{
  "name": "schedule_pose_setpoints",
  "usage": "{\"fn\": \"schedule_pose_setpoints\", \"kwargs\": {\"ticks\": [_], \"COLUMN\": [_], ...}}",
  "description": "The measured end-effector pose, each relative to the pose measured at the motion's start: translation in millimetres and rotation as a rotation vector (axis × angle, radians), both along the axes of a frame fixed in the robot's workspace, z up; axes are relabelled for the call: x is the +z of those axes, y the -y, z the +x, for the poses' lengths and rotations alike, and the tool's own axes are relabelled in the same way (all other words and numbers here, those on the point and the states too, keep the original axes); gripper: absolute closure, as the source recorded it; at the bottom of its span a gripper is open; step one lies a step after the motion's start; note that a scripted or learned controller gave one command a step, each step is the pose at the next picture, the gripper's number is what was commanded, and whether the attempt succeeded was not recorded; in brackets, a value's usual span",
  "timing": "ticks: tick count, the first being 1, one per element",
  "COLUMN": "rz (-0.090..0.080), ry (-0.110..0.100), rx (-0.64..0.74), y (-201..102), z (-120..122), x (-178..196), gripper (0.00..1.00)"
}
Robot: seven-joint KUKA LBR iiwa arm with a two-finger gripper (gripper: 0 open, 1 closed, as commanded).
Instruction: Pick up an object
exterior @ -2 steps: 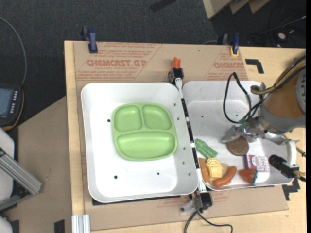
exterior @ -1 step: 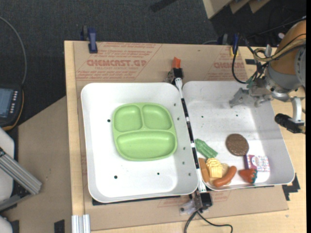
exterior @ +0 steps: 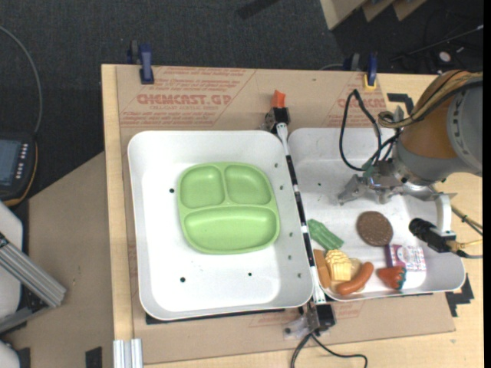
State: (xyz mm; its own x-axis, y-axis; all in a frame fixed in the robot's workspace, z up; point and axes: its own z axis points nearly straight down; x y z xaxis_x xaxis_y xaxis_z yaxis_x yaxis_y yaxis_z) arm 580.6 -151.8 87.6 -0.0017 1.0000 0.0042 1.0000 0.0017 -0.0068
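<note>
The right bin [exterior: 322,156] holds a brown round patty [exterior: 374,228], a green pod [exterior: 325,234], a yellow corn piece [exterior: 338,265], an orange sausage [exterior: 354,280], a red piece [exterior: 391,277] and a white and purple packet [exterior: 412,257]. My gripper [exterior: 368,189] hangs low over the middle of this bin, just behind the brown patty and apart from it. I see nothing held in it.
The left bin [exterior: 153,205] carries a green divided plate [exterior: 228,207]. A ridge with black clips [exterior: 291,182] separates the two bins. The arm [exterior: 441,140] and its cables fill the right bin's far right side.
</note>
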Motion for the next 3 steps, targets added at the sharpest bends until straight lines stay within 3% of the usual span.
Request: {"fn": "schedule_pose_setpoints", "kwargs": {"ticks": [1, 2, 3], "rz": [-0.006, -0.001, -0.01], "ry": [0.007, 0.002, 0.015], "rx": [-0.007, -0.001, -0.002], "y": [43, 11, 63], "z": [-46, -65, -15], "x": [49, -6, 37], "gripper": [0.0, 0.0, 0.0]}}
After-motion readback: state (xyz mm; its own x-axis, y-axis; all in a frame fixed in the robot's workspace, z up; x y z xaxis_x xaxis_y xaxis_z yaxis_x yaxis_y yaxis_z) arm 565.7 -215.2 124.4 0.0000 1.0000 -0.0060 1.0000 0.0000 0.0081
